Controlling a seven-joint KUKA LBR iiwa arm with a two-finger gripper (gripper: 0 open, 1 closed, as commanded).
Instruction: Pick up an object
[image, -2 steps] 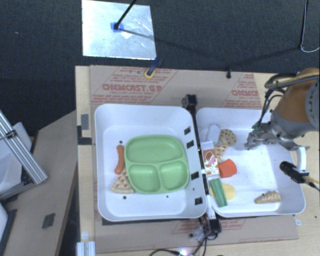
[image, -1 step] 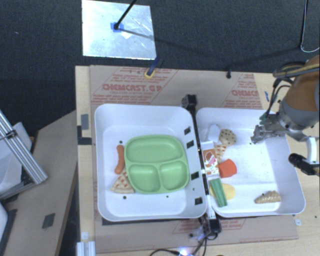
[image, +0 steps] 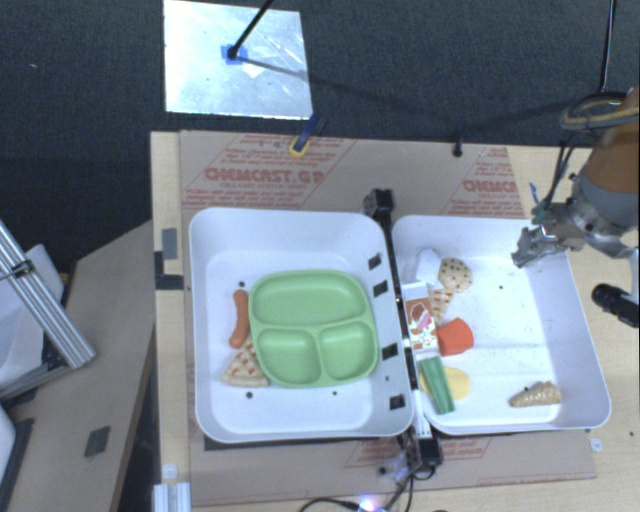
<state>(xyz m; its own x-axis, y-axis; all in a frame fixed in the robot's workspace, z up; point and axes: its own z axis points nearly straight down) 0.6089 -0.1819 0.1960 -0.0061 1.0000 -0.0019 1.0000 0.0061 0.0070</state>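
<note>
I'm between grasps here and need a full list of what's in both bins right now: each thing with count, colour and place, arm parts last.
Shallow plastic bins: 2, white, side by side on the bench.
Three-compartment plastic plate: 1, green, left bin, middle.
Toy sausage: 1, orange-red, left bin, left of the plate.
Toy waffle wedge: 1, tan, left bin, at the plate's lower left corner.
Toy cookie: 1, tan with dark dots, right bin, upper left.
Red toy block: 1, right bin, by the divider.
Green toy stick: 1, right bin, lower left.
Yellow toy piece: 1, beside the stick.
Toy cone-shaped piece: 1, beige, right bin, lower right.
Tool: 1, grey, above the right bin's upper right area.
</note>
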